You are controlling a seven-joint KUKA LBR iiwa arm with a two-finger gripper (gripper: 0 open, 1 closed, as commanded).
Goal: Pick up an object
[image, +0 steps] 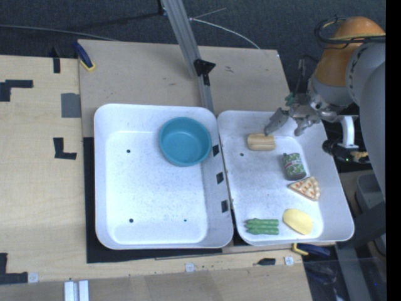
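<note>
My gripper (pixel 287 127) hangs over the far end of the right bin (pixel 263 187), its two fingers spread open with nothing between them. A tan bread roll (pixel 260 142) lies just below and left of the left fingertip. Further toward the front lie a small green-labelled can (pixel 292 166), a pizza slice (pixel 306 188), a yellow lemon-like piece (pixel 297 221) and a bunch of green beans (pixel 261 226).
The left bin (pixel 144 199) holds a blue bowl (pixel 184 141) at its far right corner. A grey metal pole (pixel 188 39) slants up from between the bins. The arm's orange band (pixel 344 49) is at the right edge.
</note>
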